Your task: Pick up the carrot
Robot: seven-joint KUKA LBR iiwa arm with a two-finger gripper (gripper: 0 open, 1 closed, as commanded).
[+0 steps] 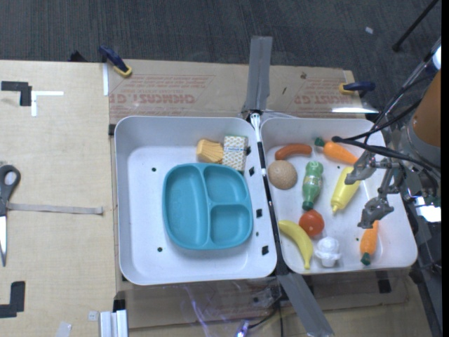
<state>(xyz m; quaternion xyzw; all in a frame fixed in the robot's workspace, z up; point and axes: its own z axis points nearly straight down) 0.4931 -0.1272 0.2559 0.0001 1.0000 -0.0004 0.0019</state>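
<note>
Two carrots sat in the right bin (407, 258): one carrot (339, 152) near the back wall, a smaller carrot (369, 241) at the front right. Tool (372, 188) hung between them over the right side, fingers spread, pinching nothing, probably lining up on the front one. Left bin (133, 188) held a blue divided plate (208, 206). Cardboard-covered worktop (56, 174), scissors (7, 202) at left, dark carpet (175, 12) behind.

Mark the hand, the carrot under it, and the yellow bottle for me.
hand (373, 188), camera view: midway between its fingertips.
carrot (368, 241), camera view: middle of the orange body.
yellow bottle (343, 190), camera view: middle of its body.
</note>
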